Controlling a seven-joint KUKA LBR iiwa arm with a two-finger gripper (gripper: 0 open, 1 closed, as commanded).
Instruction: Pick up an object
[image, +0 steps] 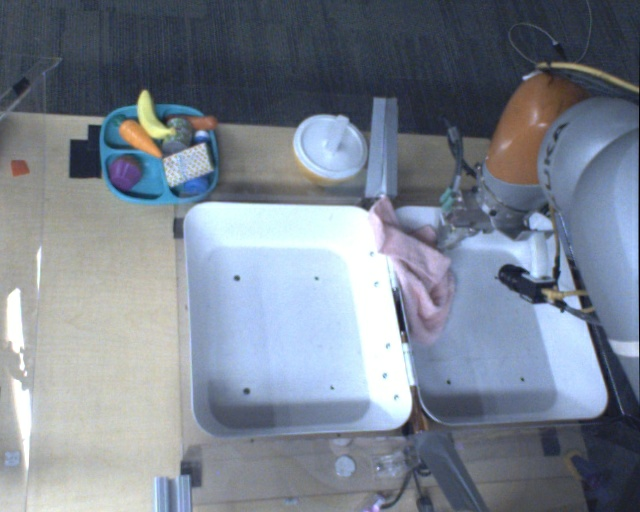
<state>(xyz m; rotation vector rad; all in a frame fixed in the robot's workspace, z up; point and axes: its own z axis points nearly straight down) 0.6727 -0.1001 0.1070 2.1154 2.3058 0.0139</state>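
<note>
Over the wall between the bins, a pink cloth (420, 268) (soft, light) is draped; a bunched fold should be pinched.

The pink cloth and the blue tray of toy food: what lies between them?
In the camera view, a white lidded container stands on the bench between the pink cloth and the blue tray.

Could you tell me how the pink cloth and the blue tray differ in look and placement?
The pink cloth is soft and crumpled, the blue tray rigid. The cloth drapes over the divide between the bins, beside the gripper; the tray sits outside them on the bench, holding toy food.
</note>
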